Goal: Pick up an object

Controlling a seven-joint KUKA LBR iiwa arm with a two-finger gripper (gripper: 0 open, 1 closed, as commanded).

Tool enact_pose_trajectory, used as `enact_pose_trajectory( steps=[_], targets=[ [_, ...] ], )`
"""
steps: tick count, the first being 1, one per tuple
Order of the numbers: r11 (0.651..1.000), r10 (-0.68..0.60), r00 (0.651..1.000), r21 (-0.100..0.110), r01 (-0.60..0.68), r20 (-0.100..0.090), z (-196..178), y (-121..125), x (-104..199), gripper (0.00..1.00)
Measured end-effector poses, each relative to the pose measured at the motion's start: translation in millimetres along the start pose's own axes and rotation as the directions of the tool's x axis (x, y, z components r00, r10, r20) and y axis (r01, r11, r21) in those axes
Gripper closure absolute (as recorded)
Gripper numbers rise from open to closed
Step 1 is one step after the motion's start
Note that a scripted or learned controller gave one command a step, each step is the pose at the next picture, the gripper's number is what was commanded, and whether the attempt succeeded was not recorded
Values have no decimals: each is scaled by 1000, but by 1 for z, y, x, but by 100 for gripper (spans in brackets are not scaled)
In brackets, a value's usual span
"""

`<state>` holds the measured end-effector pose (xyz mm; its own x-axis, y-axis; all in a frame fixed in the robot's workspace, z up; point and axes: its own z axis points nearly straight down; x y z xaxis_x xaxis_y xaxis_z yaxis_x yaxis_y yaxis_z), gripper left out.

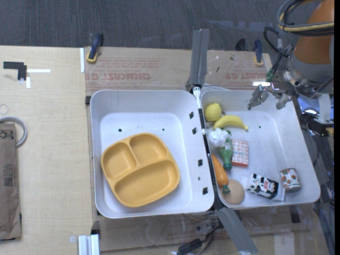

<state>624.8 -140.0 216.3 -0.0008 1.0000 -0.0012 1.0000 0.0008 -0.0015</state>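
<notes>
Banana (pixel 230 122) lengthwise left-right, tip rightward (pincer (pixel 270 97) spread wide, nothing held).

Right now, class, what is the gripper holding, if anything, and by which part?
Nothing. The gripper hangs open above the far edge of the right bin, apart from the lemon and banana.
</notes>
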Motion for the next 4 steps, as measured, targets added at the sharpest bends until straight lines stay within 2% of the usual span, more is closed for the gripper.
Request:
enact_pose_trajectory(
  steps=[1,2,3,4],
  targets=[
    [999,37,999,-13,-37,-2,111,7,45,0],
    [995,-100,995,0,100,-1,125,-81,34,0],
    [995,-97,995,0,97,1,116,-81,33,100],
    [1000,-8,1000,1,8,0,25,-77,69,100]
  ],
)
